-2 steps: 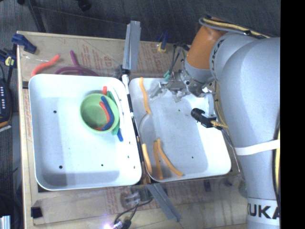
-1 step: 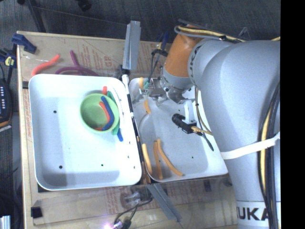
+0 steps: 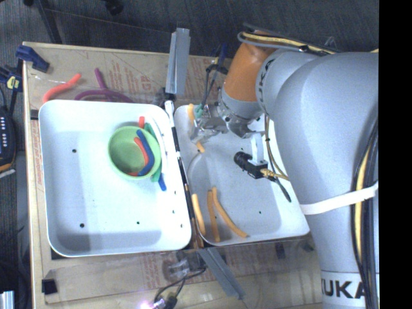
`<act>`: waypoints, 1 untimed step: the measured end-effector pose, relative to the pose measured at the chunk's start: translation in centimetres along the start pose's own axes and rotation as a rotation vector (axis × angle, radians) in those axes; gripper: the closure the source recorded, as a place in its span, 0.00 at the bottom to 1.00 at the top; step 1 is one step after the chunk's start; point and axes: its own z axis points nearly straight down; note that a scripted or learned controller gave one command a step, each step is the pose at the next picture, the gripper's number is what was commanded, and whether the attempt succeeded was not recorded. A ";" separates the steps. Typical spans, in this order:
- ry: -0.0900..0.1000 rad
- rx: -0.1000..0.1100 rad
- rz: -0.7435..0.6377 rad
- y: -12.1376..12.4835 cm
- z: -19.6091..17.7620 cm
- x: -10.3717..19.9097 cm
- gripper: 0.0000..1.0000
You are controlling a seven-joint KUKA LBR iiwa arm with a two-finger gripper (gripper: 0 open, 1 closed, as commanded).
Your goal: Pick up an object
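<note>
My gripper (image 3: 201, 129) hangs low over the far left corner of the right bin (image 3: 270, 227), under the orange wrist band. A small orange piece (image 3: 200, 147) lies just below the fingertips. Several long orange sticks (image 3: 222, 216) lie along the near left part of the same bin. In the left bin (image 3: 77, 224) a green bowl (image 3: 132, 153) holds red, blue and green sticks. The view does not resolve how the fingers stand.
A grey metal bar (image 3: 178, 60) stands at the back between the bins. Loose orange and purple sticks (image 3: 90, 89) lie on the bench behind the left bin. The arm's grey body (image 3: 322, 147) covers the right side of the right bin.
</note>
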 end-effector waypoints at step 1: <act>-0.003 -0.005 -0.149 0.3 -9.2 6.0 1.00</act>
